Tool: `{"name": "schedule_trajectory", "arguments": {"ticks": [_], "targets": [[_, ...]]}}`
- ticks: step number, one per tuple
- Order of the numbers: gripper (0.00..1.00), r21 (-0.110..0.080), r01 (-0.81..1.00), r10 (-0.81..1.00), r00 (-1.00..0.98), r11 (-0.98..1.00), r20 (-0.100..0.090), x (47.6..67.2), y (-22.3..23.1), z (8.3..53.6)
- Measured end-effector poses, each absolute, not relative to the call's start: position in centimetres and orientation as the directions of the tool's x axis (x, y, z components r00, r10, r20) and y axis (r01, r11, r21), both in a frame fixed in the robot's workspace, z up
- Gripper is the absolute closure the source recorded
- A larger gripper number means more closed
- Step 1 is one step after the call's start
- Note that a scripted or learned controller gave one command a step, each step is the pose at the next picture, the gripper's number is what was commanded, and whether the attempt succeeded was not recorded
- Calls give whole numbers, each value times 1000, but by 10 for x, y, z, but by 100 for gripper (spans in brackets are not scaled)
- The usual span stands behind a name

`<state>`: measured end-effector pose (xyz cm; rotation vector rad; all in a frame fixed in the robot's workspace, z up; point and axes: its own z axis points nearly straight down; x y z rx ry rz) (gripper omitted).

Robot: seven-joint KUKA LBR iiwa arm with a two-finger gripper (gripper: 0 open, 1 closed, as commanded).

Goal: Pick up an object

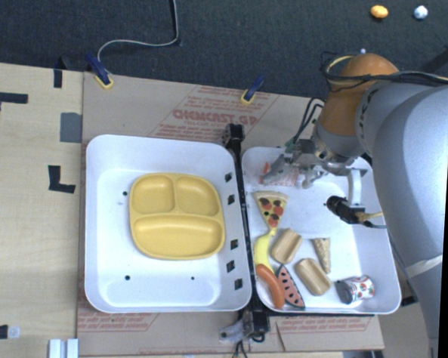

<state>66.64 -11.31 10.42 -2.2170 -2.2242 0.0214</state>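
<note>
My gripper hangs low over the far end of the right bin, near the wall between the two bins. Just in front of it lies a pizza slice, apart from the gripper. Further toward the front lie a banana, two bread rolls, a sausage, a watermelon slice, an ice cream cone and a small can. I see nothing held in the gripper.
The left bin holds a yellow divided plate. The grey arm covers the right bin's far right side. A black clip sits where the bins meet at the back.
</note>
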Motion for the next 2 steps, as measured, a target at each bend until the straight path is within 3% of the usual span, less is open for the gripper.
{"name": "schedule_trajectory", "arguments": {"ticks": [1,2], "targets": [[0,0,1000,1000,-2,2,-2,669,-110,85],[100,1,1000,1000,-3,3,-4,669,-110,95]]}}
